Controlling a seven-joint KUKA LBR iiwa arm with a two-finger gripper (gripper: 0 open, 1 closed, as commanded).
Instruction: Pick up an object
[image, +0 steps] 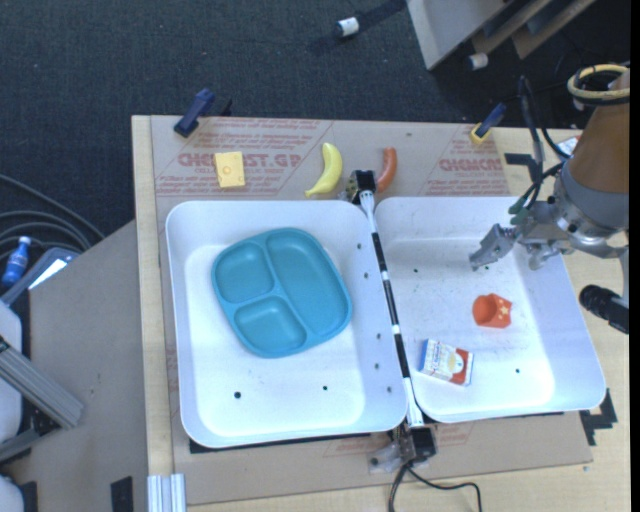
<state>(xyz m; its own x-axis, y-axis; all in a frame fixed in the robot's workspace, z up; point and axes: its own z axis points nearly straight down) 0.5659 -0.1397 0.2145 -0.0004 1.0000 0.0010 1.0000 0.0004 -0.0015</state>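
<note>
Cam view: end effector (512, 250) over right bin (560, 390), fingers spread, nothing between them.

Hovering near bin's upper edge, w/ grey arm (600, 170) reaching in from right. Below it, apart: small orange object (492, 311) on bin floor, untouched. Further down-left, small white/red/blue packet (445, 362), lying flat. Left bin (200, 390) carrying blue compartment tray (281, 291), roughly centred. On bench (150, 200) behind bins: yellow banana (326, 170), orange-red item (386, 169) just beside it, yellow square (229, 170) further left.

One fixed camera looks down at a slant on both white bins (190, 300), arm (600, 170) entering from right.
</note>
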